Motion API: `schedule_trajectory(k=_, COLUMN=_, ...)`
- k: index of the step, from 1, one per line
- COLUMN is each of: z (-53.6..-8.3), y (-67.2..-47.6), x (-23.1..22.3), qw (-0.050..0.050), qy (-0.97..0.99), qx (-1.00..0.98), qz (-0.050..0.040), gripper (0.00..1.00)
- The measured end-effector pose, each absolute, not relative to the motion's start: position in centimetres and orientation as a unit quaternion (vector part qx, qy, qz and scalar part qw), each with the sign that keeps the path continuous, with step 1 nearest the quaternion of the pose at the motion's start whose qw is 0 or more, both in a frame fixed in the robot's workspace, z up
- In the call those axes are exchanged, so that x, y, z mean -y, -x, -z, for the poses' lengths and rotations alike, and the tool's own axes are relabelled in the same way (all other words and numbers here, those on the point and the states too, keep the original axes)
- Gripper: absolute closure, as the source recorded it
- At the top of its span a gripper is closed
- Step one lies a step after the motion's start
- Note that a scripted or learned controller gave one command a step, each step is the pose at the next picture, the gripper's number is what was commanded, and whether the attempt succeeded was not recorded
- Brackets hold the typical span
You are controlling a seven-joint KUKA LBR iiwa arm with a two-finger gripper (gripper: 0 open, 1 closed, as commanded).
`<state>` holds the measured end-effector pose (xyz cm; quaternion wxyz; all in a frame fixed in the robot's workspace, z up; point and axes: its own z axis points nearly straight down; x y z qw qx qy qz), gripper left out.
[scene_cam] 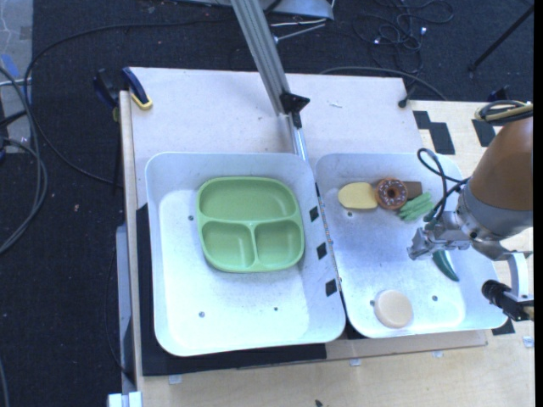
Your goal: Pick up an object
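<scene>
In the right bin lie a yellow oval piece, a brown sprinkled donut, a light green bean-like piece, a dark green piece and a beige round disc. My gripper hangs low over the bin's right side, its tip just left of the dark green piece and below the light green one. The wrist hides how its fingers stand.
The left bin holds a green three-compartment plate. A slanted metal pole rises behind the bins. The arm's orange band fills the right edge. Black tape marks lie between the bins.
</scene>
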<state>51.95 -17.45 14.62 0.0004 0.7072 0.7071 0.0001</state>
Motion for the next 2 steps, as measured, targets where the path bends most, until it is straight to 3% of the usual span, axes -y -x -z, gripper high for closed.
schedule_trajectory(k=2, z=-23.6, y=-52.3, x=18.5, qw=0.003, qy=-0.707, qx=-0.708, qz=-0.001, gripper=1.0)
